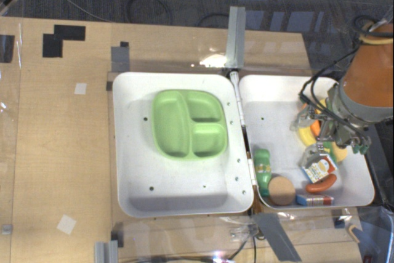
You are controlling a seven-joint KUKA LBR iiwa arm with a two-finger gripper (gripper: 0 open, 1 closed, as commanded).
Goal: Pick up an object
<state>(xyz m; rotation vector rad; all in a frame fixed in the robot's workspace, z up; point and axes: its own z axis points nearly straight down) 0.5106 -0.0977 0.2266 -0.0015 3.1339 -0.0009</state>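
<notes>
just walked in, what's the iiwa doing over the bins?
The arm is reaching into the right bin, its end effector low over a cluster of small items at the bin's right side. Nearby lie a green bottle, a tan round object and a red sausage-shaped toy. The left bin holds a green divided plate. No grasp is visible yet.

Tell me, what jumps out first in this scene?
The bright green divided plate lying alone in the left white bin catches the eye first. Next comes the grey and orange robot arm reaching from the right over the right bin, above a jumble of small colourful objects.
</notes>
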